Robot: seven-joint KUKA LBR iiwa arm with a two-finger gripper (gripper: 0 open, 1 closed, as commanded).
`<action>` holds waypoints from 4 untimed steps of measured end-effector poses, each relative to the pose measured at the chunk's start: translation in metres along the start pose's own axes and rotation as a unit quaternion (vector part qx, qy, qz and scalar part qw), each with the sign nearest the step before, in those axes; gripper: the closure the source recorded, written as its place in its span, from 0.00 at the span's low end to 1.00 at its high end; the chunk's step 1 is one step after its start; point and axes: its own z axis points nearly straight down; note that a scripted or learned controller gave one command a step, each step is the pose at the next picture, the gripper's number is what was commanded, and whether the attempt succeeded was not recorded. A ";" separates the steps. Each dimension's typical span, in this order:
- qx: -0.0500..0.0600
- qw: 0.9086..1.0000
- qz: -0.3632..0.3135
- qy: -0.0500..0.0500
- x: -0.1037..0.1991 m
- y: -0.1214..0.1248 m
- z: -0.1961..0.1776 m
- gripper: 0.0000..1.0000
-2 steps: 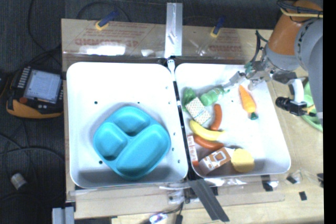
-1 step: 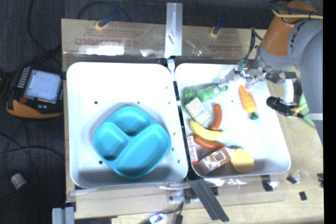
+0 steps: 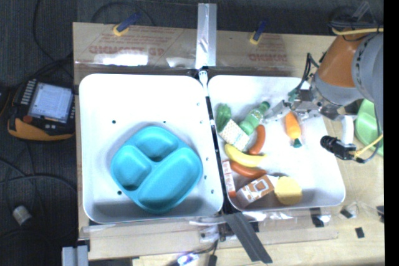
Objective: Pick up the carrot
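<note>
A light wooden bench [image 3: 365, 196] stands on dark grey carpet, with cables trailing across the floor and a small orange-cased device with a screen [image 3: 47, 106] lying to the left. Two shallow white bins sit side by side on the bench. The left bin [image 3: 100, 96] holds a blue divided plate [image 3: 156, 166]. The right bin [image 3: 324, 187] holds a cluster of toy food: a banana [image 3: 244, 159], a green bottle [image 3: 254, 116], a red sausage [image 3: 257, 139], a yellow block [image 3: 288, 190] and a small carton [image 3: 254, 190].

The arm [image 3: 349, 68] reaches in from the right. Its gripper [image 3: 298, 103] hangs over the right bin's upper part, directly above the top end of the carrot [image 3: 293, 126]. Whether the tool is open or closed cannot be told. The carrot lies on the bin floor, apart from the food cluster, its green tip pointing toward the near edge.
</note>
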 end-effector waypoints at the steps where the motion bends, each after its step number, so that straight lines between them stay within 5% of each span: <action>1: 0.001 1.000 0.000 -0.002 -0.001 -0.001 -0.007 1.00; 2: 0.010 0.999 -0.052 -0.002 0.026 -0.016 -0.087 1.00; 3: 0.010 1.000 -0.025 -0.003 0.033 -0.023 0.001 1.00; 4: 0.010 0.998 -0.066 -0.003 0.034 -0.021 -0.108 1.00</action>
